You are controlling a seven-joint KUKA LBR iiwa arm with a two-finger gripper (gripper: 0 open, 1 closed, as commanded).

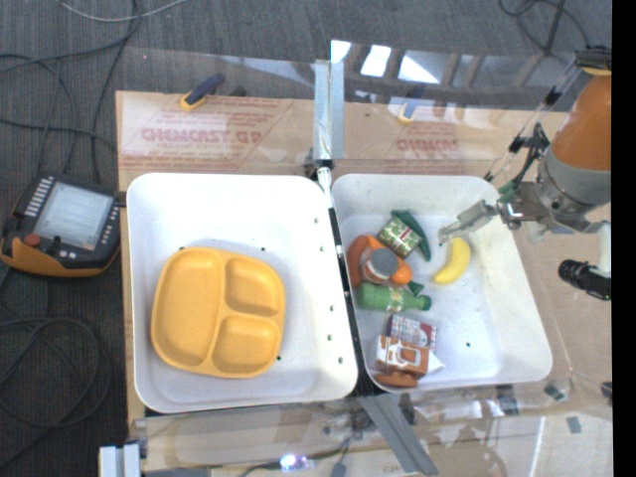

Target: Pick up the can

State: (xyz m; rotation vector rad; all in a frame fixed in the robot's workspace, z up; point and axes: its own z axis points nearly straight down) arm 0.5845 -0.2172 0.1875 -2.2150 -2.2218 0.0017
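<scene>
The can [381, 264] stands in the left part of the right bin [497, 351], showing a round grey top and a brownish side. It is wedged among an orange carrot-like piece [356, 256], a green-labelled pack [399, 234] and a green bottle [393, 298]. My gripper [449, 230] reaches in from the right at a slant, just above the banana [454, 261]. It is apart from the can, about a can's width to its right and slightly further back. Nothing shows in the gripper.
A dark green vegetable [415, 235] lies between the pack and the banana. A red and white box [406, 346] lies at the bin's front. The left bin [179, 207] holds a yellow divided plate [219, 311]. A teach pendant [62, 225] lies off the bench on the left.
</scene>
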